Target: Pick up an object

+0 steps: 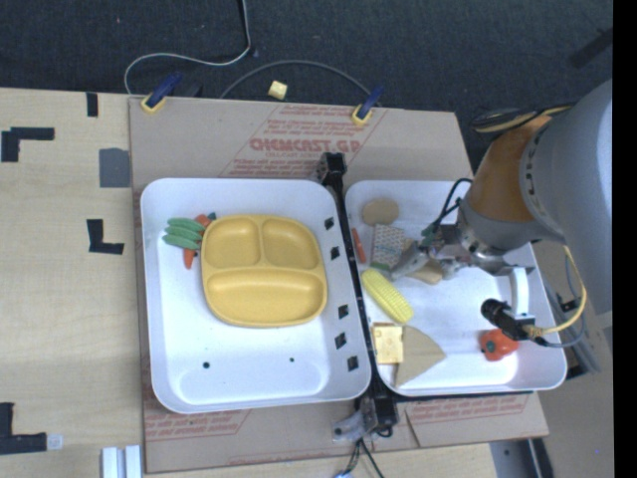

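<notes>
My gripper (410, 259) is low in the right bin (542, 371), reaching in from the right, with its tip beside a grey waffle-like piece (386, 239). Just below the tip lies a yellow corn cob (386, 295). A small tan piece (431, 276) lies under the wrist. A round tan cookie (379, 211) sits at the bin's back. A yellow square (387, 344) and a tan wedge (419, 355) lie near the front. A red piece (495, 346) rests at the front right.
The left bin (159, 366) holds a yellow divided plate (264, 269), with green beans (184, 231) and an orange carrot (191, 256) at its left side. A black divider (343, 267) runs between the bins. A black cable fitting (503, 316) hangs over the right bin.
</notes>
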Controlling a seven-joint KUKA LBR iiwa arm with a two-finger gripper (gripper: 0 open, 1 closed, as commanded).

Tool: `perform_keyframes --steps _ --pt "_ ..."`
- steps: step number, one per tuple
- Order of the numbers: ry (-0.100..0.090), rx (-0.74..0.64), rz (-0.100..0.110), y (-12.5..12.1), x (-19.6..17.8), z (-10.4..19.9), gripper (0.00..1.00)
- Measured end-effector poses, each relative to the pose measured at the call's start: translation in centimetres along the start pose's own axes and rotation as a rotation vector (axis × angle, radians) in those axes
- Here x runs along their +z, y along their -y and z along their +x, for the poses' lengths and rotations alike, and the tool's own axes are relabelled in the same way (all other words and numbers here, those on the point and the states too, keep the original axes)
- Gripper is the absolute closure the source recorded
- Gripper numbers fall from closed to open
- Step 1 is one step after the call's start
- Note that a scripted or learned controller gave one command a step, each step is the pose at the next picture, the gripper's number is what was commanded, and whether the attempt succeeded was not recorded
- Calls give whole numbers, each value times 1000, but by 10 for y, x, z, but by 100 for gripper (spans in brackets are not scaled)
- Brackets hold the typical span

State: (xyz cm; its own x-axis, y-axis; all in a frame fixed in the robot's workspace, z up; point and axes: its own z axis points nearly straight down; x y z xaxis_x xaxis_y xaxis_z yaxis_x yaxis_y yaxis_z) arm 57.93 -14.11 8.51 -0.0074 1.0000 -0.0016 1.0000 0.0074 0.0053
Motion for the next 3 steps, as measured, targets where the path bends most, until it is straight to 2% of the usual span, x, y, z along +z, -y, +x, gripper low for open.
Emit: perform_keyframes --steps 1,2,3 --pt "-1 -1 1 -81 -7 42 0" --pt "-1 8 6 -46 1 23 0" --pt "4 4 5 -87 1 46 0"
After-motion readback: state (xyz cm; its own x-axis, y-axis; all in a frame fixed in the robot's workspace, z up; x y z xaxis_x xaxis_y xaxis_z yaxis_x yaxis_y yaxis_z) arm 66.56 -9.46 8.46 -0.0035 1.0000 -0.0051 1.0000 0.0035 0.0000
